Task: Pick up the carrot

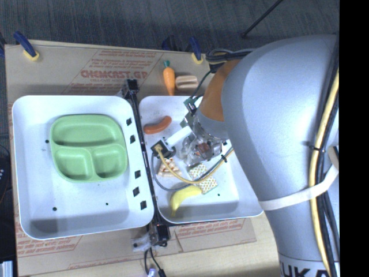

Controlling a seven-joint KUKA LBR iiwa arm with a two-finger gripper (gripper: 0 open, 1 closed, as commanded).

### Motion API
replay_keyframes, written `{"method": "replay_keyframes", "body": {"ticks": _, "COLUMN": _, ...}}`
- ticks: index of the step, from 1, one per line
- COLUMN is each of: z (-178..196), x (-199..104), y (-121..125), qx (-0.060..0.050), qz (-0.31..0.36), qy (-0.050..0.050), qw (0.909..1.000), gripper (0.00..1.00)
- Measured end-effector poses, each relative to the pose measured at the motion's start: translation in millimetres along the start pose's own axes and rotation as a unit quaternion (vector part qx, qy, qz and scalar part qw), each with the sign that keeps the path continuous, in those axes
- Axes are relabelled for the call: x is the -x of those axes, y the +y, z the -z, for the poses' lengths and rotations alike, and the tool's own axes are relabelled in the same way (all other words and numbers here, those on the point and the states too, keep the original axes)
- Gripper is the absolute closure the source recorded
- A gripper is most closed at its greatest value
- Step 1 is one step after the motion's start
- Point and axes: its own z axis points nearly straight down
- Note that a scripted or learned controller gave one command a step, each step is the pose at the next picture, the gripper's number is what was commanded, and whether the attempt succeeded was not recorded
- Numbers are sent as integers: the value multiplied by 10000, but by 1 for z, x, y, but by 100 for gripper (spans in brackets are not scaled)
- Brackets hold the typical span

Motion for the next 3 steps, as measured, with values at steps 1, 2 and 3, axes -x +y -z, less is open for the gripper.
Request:
{"method": "replay_keyframes", "body": {"ticks": 1, "z": 36, "x": -13, "y": 16, "qx": 10, "qz": -684, "qy": 14, "qw": 9977, "gripper": 100}}
{"method": "replay_keyframes", "body": {"ticks": 2, "z": 141, "x": 33, "y": -29, "qx": 13, "qz": -431, "qy": 20, "qw": 9991, "gripper": 100}}
{"method": "replay_keyframes", "body": {"ticks": 3, "z": 206, "x": -21, "y": -94, "qx": 18, "qz": -275, "qy": 22, "qw": 9996, "gripper": 100}}
